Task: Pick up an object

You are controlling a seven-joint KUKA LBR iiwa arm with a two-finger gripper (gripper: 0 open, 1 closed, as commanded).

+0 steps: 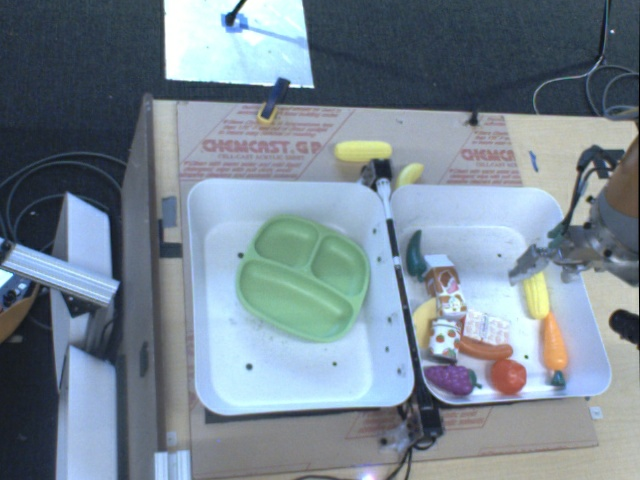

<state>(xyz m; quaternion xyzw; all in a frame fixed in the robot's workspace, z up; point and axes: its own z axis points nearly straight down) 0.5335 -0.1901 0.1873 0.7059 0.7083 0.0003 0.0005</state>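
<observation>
My gripper hangs over the right side of the right bin, reaching in from the right. Its fingers look spread apart with nothing between them. Just below it lies a yellow corn cob, and an orange carrot lies below that. Toy food fills the bin's lower left: a dark green vegetable, small cartons, a banana, a sausage, purple grapes and a red tomato.
A green divided plate lies in the left bin. Two yellow pieces sit on the cardboard behind the bins. The upper middle of the right bin is bare white floor. Cables run along the right.
</observation>
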